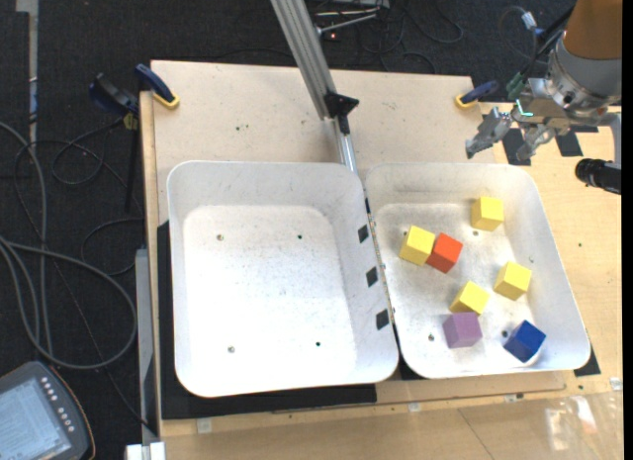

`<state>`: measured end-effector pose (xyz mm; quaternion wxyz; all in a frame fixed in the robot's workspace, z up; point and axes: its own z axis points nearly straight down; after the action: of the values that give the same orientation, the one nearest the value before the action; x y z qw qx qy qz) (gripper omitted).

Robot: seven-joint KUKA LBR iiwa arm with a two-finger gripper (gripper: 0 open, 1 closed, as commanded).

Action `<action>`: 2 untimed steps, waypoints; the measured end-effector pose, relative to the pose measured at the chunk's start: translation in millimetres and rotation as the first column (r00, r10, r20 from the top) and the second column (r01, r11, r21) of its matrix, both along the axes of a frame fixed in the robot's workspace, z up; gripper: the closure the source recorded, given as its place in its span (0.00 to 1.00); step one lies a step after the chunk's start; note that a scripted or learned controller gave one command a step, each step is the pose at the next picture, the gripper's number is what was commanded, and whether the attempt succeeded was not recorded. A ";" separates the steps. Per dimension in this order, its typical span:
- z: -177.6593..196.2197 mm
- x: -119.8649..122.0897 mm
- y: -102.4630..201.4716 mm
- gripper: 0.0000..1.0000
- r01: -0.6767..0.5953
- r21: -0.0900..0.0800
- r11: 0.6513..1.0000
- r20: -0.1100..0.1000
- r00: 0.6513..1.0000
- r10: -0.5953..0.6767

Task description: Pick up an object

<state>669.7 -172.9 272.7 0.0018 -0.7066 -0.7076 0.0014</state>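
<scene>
The right bin [554, 250] holds several small cubes. A yellow cube [487, 213] lies near its far side. Another yellow cube [417, 244] touches an orange-red cube [445, 252]. Two more yellow cubes [512, 279] [472, 298] lie lower down, with a purple cube [461, 329] and a blue cube [524, 340] near the front rim. My gripper [502, 143] hangs above the bench just beyond the right bin's far rim, open, with nothing between its fingers.
The left bin [198, 250] lies beside the right one. A slanted metal pole [302, 38] runs down to the gap between the bins. Clamps [158, 87] [475, 94] sit at the bench's far corners. Cables lie on the floor at left.
</scene>
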 end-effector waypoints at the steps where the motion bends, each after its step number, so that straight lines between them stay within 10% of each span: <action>1: 3.3 0.8 0.5 0.00 -0.002 -0.001 1.000 0.004 1.000 0.002; 2: -54.2 -8.4 -3.3 0.00 0.003 0.000 1.000 -0.001 1.000 -0.003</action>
<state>661.2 -176.2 218.5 0.0021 -0.7075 -0.7067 0.0019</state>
